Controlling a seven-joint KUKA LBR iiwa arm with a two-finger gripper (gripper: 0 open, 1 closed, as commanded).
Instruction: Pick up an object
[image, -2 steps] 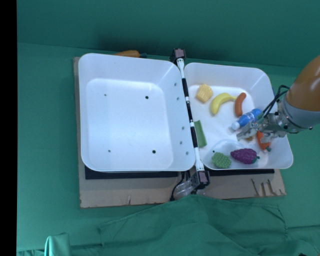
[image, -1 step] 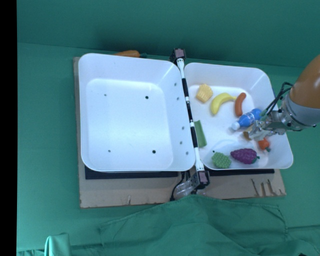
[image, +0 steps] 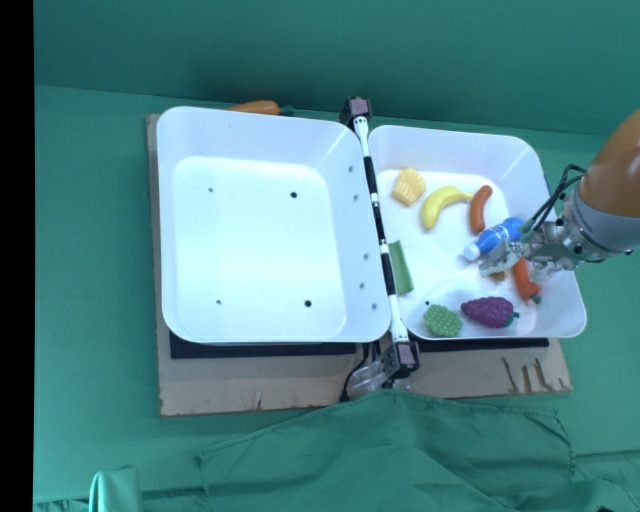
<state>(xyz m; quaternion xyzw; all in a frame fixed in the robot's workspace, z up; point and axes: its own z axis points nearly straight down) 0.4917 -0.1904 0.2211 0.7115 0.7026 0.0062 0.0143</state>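
Note:
The right bin holds several toy foods. A blue bottle with a white cap lies tilted near its right side. My gripper is low in this bin, right against the bottle's lower side, at the end of the grey and orange arm. An orange carrot lies just below the gripper, partly hidden by it. A purple grape bunch and a bumpy green fruit sit at the front. A banana, a red sausage and a yellow ridged piece lie further back.
The left bin stands beside it. A green strip rests on the right bin's left wall by the divider. An orange object lies behind the left bin. A crumpled green cloth covers the front.

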